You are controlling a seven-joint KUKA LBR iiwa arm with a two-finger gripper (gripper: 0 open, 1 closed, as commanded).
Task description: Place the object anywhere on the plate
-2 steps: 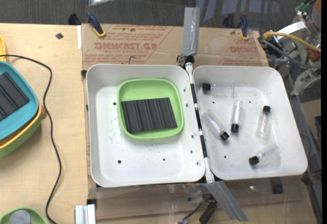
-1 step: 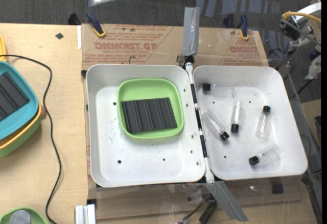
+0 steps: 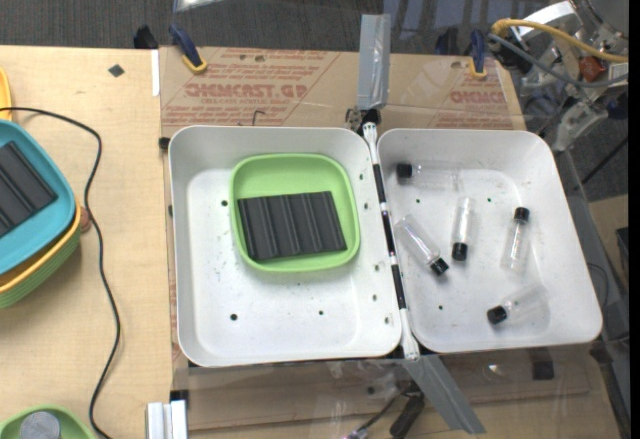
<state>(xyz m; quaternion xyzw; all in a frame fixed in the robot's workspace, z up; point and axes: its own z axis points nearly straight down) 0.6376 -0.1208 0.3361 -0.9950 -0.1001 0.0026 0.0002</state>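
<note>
Camera view, bench from above at a slant. Left bin [image 3: 200, 317]: one green plate [image 3: 293, 175], square with rounded corners, bearing a dark ribbed insert [image 3: 291, 225] laid flat across its middle. Right bin [image 3: 560, 322]: five clear vials with black caps, all lying on their sides. One vial [image 3: 421, 244] is placed near the divider between the bins; a second [image 3: 462, 226] lies just beside it toward the centre; a third [image 3: 516, 234] lies to the right; a fourth [image 3: 518, 307] is set near the front right corner; a fifth [image 3: 425, 170] lies near the rear left corner, its clear body hard to make out against the white floor. No vial is on the plate. The arm [image 3: 600, 2] is seen at the upper right corner, cut off by the frame edge, well apart from every vial and outside the bin. The gripper's state cannot be told. Yellow cable [image 3: 525, 25] is looped beside the arm.
</note>
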